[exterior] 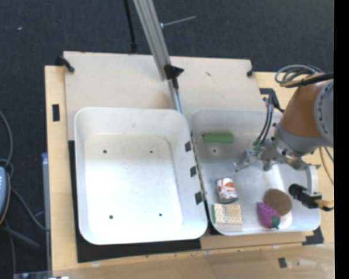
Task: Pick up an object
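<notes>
Nearest the camera, a patterned packet (228,214), purple toy (267,213) and brown disc (277,201) are crowding the right bin's (244,121) front edge (a descent there is risking a glancing miss). Farther back, the gripper (253,156) is hovering with nothing between its fingers, their spread unreadable, a green block (217,137) lying beyond.

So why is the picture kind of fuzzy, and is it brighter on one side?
In the camera view everything is a bit soft and grainy, so the small things in the right bin, like the red-and-white can and the purple toy, lack crisp edges. The left bin looks bright and washed out. The floor around the bench stays dark. Shadows are faint.
</notes>
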Controlling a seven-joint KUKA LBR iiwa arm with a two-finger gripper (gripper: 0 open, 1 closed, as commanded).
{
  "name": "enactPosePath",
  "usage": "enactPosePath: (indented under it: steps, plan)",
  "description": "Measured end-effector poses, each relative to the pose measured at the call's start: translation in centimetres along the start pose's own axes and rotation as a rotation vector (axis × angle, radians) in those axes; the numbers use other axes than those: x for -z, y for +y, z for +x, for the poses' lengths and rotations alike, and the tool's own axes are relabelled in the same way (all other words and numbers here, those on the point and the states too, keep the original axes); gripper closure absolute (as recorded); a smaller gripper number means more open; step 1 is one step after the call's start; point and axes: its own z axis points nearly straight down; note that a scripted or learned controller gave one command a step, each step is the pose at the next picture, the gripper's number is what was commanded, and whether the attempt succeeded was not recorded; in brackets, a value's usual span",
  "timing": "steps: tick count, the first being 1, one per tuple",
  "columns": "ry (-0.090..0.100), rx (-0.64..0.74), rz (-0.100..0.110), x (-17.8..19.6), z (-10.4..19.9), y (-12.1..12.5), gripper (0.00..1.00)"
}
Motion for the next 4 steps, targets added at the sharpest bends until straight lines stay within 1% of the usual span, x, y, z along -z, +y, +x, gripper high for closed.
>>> enactPosePath:
  steps: [1,2,3,4]
  plan:
    - [0.001,-0.007,-0.009,1.5,-0.1,0.2,1.0]
    - [0.001,0.006,-0.01,6.2,-0.4,1.1,1.0]
    - [0.001,0.006,-0.01,10.4,-0.6,1.3,1.0]
    - [0.002,0.009,-0.005,10.4,4.2,0.5,1.0]
